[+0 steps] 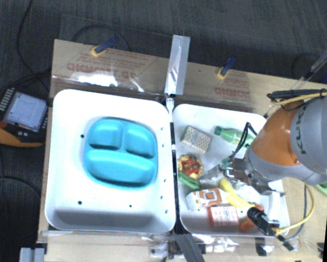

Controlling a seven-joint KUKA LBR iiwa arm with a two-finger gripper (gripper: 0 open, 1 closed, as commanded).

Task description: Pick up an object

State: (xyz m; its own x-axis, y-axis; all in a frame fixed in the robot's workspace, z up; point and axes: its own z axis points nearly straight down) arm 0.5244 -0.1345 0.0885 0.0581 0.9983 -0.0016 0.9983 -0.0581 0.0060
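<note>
The right bin (184,115) holds a jumble of small items: a speckled beige block (196,139), a green bottle (229,133), a red and yellow packet (190,164), a yellow banana-shaped piece (231,187), a white and orange carton (207,198) and a red box (223,216). My arm, with its orange band (275,137), reaches in from the right. The gripper (229,171) hangs low over the bin's middle, just above the yellow piece. Nothing shows between its fingers.
The left bin (61,204) carries a blue divided tray (120,152). A clear divider post (177,64) stands behind the seam between the bins. Cables and a yellow wire (300,222) trail at the right edge. A handheld pendant (17,115) lies left of the bench.
</note>
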